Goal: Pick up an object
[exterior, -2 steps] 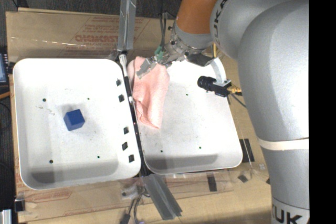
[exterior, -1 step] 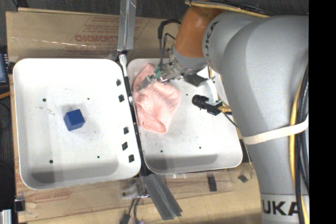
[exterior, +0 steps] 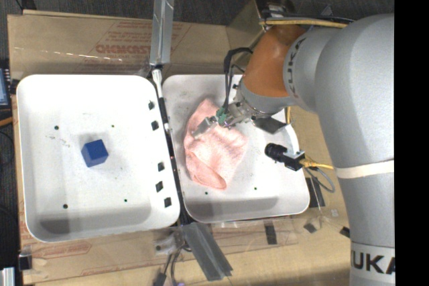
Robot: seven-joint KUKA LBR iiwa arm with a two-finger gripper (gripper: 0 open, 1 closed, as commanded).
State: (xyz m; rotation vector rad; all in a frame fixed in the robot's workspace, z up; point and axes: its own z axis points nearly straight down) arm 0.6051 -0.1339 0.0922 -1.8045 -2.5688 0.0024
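— Gripper first: where is it?
— Low over the right bin, on the upper part of the pink cloth. Whether it has closed on the cloth, I cannot tell.
— And the cloth?
— Crumpled, spreading below the gripper toward the bin's near wall.
— Anything else?
— A blue cube, well off to the gripper's left, alone in the left bin.
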